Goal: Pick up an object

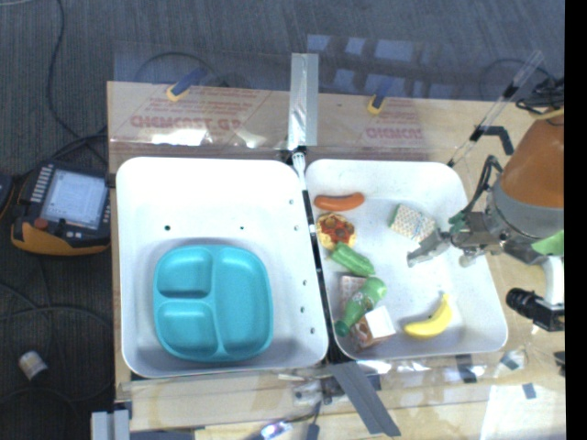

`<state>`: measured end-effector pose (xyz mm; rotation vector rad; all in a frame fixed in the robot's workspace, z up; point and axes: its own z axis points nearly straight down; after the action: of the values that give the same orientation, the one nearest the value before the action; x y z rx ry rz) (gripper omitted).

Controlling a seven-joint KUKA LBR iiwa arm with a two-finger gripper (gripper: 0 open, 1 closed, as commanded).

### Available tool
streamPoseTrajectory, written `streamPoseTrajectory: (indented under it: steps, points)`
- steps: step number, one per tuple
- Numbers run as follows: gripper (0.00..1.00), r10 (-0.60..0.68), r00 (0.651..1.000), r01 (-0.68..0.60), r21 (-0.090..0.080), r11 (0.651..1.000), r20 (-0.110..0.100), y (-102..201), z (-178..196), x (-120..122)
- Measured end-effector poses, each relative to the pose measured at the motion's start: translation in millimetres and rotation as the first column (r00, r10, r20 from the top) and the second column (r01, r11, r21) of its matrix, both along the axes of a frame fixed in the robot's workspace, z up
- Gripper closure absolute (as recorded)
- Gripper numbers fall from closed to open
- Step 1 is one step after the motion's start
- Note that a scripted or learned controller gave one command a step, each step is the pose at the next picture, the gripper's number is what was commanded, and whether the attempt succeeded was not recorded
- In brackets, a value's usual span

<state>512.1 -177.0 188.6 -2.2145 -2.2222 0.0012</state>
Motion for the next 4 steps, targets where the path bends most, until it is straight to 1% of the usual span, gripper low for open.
streamPoseTrajectory:
  steps: [1, 2, 3, 4]
  points:
    - [0.00, 0.011, 1.000, -0.011, 0.000, 1.000, 0.000, 9, -64, 86]
    - [0.00, 0.092, 0.996, -0.092, -0.003, 0.996, 0.016, -28, -95, 108]
    - [1.00, 0.102, 0.995, -0.102, 0.001, 0.995, 0.021, -22, -83, 112]
    - [1.00, 0.137, 0.991, -0.137, -0.004, 0.991, 0.003, 20, 9, 142]
